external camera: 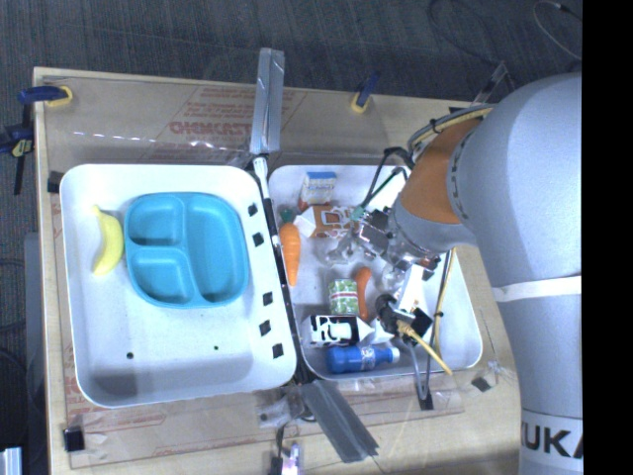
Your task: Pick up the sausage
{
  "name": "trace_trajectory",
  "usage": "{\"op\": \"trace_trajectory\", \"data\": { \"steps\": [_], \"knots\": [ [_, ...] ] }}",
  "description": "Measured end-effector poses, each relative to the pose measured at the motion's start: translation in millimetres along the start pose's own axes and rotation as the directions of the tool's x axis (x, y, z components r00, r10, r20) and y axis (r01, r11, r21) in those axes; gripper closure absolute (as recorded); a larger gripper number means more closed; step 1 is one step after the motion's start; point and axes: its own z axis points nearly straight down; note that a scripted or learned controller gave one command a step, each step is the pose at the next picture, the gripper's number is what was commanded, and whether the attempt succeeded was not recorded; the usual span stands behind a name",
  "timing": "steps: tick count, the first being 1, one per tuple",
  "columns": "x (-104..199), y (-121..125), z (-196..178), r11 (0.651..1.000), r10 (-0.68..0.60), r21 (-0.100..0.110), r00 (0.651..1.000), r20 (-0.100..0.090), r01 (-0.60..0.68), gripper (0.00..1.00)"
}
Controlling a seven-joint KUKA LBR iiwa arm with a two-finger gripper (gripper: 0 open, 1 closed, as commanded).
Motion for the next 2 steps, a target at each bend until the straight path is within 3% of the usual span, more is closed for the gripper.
{"op": "trace_trajectory", "data": {
  "steps": [1, 2],
  "knots": [
    [0, -1, -8, 1.0, -0.003, 0.006, 1.0, 0.0, 0.003, 1.0],
    [62, 15, -129, 0.998, -0.065, -0.003, 0.998, 0.0, 0.065, 1.0]
  ]
}}
